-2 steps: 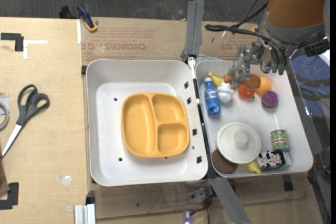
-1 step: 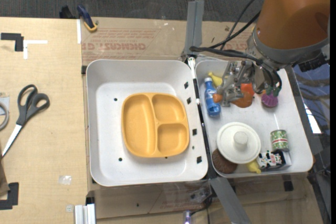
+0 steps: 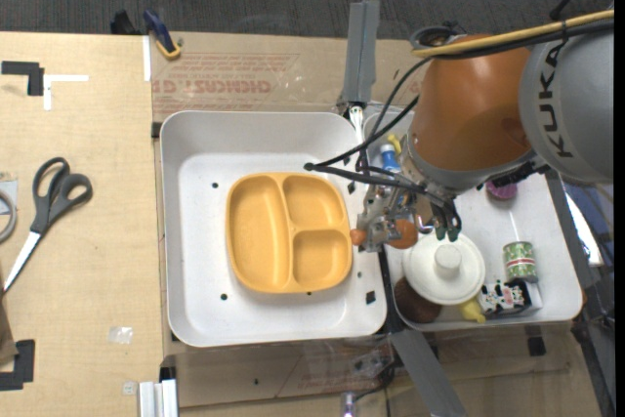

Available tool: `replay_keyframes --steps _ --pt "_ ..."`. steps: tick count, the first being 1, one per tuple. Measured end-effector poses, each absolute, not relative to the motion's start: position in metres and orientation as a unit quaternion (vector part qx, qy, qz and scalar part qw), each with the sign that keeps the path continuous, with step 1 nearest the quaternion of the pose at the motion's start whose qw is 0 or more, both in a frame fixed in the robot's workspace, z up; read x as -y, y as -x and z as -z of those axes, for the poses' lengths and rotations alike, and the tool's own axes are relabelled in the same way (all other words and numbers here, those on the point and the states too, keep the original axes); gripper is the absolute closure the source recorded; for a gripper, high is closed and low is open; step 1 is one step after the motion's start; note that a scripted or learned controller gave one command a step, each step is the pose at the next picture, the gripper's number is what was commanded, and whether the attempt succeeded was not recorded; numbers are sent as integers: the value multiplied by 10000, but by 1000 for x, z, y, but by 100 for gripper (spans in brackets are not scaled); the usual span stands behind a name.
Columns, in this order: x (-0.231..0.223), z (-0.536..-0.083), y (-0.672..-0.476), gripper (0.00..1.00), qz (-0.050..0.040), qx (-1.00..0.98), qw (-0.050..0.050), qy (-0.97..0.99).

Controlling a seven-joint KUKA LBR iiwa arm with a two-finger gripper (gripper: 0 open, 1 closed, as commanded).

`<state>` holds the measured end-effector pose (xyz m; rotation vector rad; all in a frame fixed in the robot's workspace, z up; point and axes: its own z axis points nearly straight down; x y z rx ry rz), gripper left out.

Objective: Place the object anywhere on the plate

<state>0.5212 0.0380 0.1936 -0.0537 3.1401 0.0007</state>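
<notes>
- Plate (image 3: 289,231): yellow-orange plastic, rounded square, three moulded compartments, smooth matte look. Sits flat in the left bin (image 3: 195,210), a shallow white tray with rounded corners and a few small dark dots on its floor.
- Arm (image 3: 488,112): glossy orange band above the wrist, grey shell beside it, black cables looping down to the hand.
- Hand (image 3: 389,228): hangs over the divide between the two bins, just off the plate's right edge. It is a cluttered mass of metal and cable; can't tell how far apart it is or whether it grips anything.
- Small orange-brown object (image 3: 363,235): right at the hand, just beside the plate's right rim, not on the plate. Shape too small to make out.
- Right bin (image 3: 557,303): white round lidded pot (image 3: 444,269) with a knob on top, green-patterned cylinder (image 3: 520,260), small black-and-white item (image 3: 508,296), purple thing (image 3: 503,191) near the arm, yellow bit (image 3: 473,311) at the pot's lower edge.
- Table (image 3: 78,308): pale wood-grain panel; black-handled scissors (image 3: 44,210) lie on it, well left of the bins.
- Brown cardboard sheet (image 3: 244,78) with printed lettering lies behind the left bin.
</notes>
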Motion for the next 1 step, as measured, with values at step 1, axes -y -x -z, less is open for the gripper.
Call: replay_keyframes --steps 1 --pt "-101 -144 -516 100 2 -9975 -7 -714"
